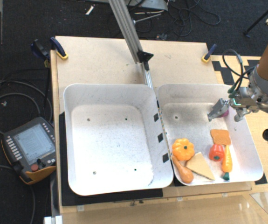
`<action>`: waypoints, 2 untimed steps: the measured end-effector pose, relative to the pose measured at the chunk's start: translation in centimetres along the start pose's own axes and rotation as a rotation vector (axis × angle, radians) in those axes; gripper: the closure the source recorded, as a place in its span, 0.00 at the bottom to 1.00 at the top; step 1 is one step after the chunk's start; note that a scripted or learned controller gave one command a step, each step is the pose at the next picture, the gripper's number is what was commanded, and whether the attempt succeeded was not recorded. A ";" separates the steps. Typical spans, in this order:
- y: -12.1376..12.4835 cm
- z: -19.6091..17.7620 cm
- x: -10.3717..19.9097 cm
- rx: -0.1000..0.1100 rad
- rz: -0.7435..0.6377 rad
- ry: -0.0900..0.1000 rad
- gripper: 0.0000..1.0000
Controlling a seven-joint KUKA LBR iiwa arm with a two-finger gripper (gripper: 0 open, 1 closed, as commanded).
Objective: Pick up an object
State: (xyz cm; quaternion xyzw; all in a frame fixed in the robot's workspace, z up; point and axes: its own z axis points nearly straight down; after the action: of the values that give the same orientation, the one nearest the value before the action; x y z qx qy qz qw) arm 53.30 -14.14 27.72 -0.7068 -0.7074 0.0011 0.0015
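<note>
The gripper hovers over the right bin with jaws spread and seemingly empty, though the angle is poor. The toys — pumpkin, wedge, carrot — crowd the near corner; a descent there may clip neighbours and miss.

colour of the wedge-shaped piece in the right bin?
Pale tan, like cheese or bread. The wedge shows clearly in the camera view.

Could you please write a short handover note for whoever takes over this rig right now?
End effector: above the right bin, near its far right side; nothing visibly held.
Items, all at the right bin's near end: small orange pumpkin, carrot, pale wedge, brown square piece, red pepper, second carrot.
Done: nothing picked.
Left: descend on one item, grasp, lift.
</note>
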 end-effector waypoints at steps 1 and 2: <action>0.1 -0.2 0.0 -0.004 0.000 -0.001 0.00; 0.7 4.4 -0.2 0.001 0.001 0.000 0.00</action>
State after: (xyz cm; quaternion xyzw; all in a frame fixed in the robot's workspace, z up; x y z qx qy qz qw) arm 54.01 -14.29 23.33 -0.7072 -0.7070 0.0015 0.0017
